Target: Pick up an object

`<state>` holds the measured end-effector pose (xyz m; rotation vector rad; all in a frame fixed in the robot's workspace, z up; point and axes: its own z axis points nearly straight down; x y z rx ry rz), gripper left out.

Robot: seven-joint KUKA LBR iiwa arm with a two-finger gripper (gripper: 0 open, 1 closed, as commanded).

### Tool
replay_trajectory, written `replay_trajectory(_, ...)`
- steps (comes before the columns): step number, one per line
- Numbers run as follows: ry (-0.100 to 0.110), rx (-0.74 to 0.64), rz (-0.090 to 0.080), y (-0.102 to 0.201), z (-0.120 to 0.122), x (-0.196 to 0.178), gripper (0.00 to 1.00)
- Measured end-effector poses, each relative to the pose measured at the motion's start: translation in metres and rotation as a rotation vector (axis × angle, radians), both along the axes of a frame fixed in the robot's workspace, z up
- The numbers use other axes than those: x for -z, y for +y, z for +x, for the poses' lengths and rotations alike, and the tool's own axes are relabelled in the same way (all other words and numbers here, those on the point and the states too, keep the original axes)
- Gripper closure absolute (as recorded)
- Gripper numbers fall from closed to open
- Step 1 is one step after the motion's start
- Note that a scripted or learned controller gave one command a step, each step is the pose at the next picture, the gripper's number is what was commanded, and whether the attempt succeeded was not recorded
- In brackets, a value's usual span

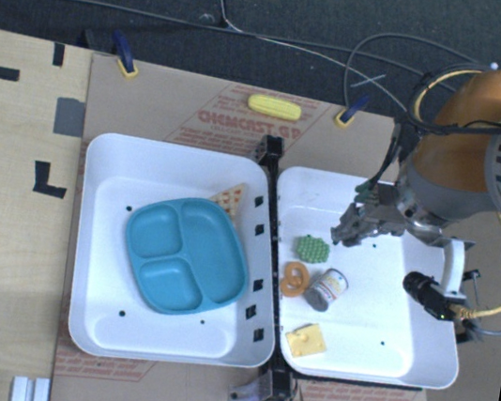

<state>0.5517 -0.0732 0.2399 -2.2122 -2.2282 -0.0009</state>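
A grey KUKA arm [475,137] with an orange band reaches in from the right of the frame, its gripper [348,232] poised over the upper part of the right bin [414,360] — whether its fingers are apart or together cannot be told from this angle, and nothing is seen held between them. Just below and left of the gripper lies a green knobbly object [312,249]; beneath it sit an orange ring [294,278] and, touching it on the right, a small grey can [326,288] on its side. A yellow wedge [306,339] lies nearer the bin's lower edge. In the left bin [85,310], a blue divided plate [186,255] partly covers a tan cracker-like piece [229,197]. A yellow object [274,106] rests on the cardboard above the bins.
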Motion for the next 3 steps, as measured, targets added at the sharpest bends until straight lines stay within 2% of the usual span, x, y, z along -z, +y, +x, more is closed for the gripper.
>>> replay_trajectory(1, 0.002, 0.002, -0.001, 0.049, -0.005, 0.013, 1.00)
replay_trajectory(3, 0.002, -0.001, 0.000, 0.169, -0.036, 0.010, 1.00)
